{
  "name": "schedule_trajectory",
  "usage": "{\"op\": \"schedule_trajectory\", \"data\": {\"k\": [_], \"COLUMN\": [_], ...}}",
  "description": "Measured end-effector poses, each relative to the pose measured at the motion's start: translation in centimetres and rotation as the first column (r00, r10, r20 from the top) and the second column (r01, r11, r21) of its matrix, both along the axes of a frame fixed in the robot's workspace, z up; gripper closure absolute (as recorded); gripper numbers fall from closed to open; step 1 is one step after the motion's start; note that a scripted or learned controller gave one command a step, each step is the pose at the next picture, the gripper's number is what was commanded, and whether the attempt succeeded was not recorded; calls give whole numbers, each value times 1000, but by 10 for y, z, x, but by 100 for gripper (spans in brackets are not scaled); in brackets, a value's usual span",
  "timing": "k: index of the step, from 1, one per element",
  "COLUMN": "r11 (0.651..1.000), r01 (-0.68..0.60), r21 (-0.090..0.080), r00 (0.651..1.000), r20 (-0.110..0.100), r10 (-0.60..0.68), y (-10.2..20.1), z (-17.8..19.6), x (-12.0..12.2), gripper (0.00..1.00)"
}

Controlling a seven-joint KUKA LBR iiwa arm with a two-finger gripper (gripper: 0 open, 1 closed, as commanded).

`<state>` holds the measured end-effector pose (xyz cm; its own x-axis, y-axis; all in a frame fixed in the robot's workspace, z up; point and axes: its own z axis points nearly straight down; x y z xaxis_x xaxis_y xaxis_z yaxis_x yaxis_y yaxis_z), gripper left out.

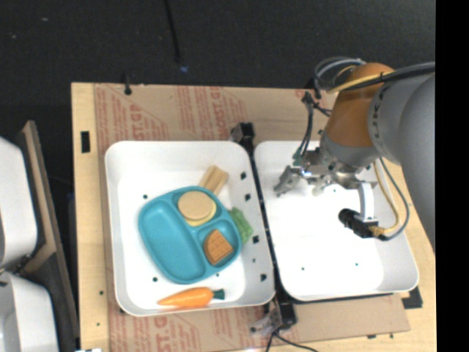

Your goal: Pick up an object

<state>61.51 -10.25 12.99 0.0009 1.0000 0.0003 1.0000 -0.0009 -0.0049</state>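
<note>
My gripper (300,187) hangs over the far left part of the right bin (344,270), open, with nothing between its fingers. The objects lie in the left bin (124,174): a blue divided tray (165,240) carrying a round tan disc (197,206) and a brown waffle-like piece (218,246). A wooden block (214,178) leans at the tray's far edge, and a green piece (242,224) lies at its right side. An orange carrot (189,297) rests along the bin's near wall.
The two bins meet at a black-clipped divider (258,211). A black cable fitting (357,224) hangs from the arm over the right bin. Cardboard (168,112) covers the bench around the bins.
</note>
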Motion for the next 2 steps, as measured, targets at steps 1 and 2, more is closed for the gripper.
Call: {"op": "schedule_trajectory", "data": {"k": [1, 2], "r11": [1000, 1000], "r01": [0, 2], "r21": [-1, 0], "r00": [1000, 1000], "r20": [3, 7], "r10": [0, -2], "y": [0, -1], "z": [-31, -18], "x": [-1, 0], "gripper": [0, 100]}}
